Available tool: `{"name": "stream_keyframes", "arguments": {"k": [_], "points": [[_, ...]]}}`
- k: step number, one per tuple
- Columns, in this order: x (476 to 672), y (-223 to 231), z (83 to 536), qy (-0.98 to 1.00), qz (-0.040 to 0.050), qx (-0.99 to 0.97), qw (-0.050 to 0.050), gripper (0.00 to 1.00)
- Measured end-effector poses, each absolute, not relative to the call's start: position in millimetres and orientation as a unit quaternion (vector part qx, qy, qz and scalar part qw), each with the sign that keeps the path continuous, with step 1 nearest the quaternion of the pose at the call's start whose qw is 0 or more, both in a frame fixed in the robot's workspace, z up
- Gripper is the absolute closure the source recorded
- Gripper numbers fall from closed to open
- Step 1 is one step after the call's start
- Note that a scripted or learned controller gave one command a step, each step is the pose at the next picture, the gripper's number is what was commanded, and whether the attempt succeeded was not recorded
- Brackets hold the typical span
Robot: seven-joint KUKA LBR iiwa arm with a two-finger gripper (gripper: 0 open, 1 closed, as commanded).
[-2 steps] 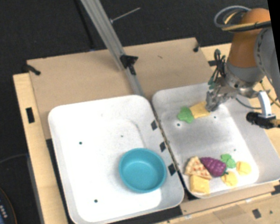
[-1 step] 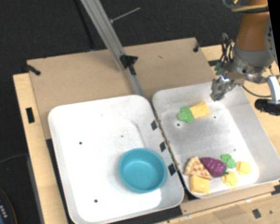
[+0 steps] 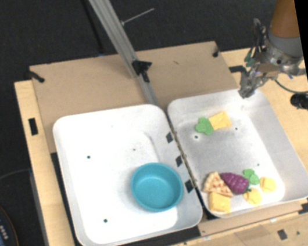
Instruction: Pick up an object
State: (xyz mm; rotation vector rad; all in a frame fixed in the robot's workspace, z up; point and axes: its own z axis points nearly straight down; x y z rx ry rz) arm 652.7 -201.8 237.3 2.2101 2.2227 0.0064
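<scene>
Currently the arm (image 3: pixel 283 23) — grey, with an orange band above the wrist — enters from the right and ends over the far right corner of the right bin (image 3: pixel 273 128). Its gripper (image 3: pixel 247 90) hangs at that corner, just above or at the bin's far rim; whether it touches the rim cannot be judged. No object is seen at the gripper tip, and its state — open or closed — cannot be determined, since the tip is small and dark against the bench. Candidate objects all lie in the right bin. Near the far middle of that bin, a green piece (image 3: pixel 203 126) touches a yellow block (image 3: pixel 220 120) on its right; both are well apart from the gripper, to its near left. Along the near edge sits a cluster: a waffle-patterned orange piece (image 3: pixel 213 182), a purple piece (image 3: pixel 233 181) just right of it, a pale yellow wedge (image 3: pixel 219 202) nearer the viewer, a small green piece (image 3: pixel 251 177), and two small yellow pieces (image 3: pixel 267 184) at the right end. Exact shapes are too small to identify. The left bin (image 3: pixel 87 143) holds a blue bowl (image 3: pixel 155 186), upright, near its near right corner. A slanted metal rail (image 3: pixel 118 37) crosses the far side of the bench (image 3: pixel 44 186).
</scene>
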Motion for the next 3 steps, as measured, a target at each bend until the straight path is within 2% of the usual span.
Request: {"name": "stream_keyframes", "arguments": {"k": [1,2,3], "points": [[652.7,-203.6,224.3,0.709,-0.0012,0.705,0.001,1.0],[642.2,-154.0,222.7,0.709,0.0,0.705,0.001,1.0],[620.5,-102.0,217.7,0.709,0.0002,0.705,0.0,1.0]]}}
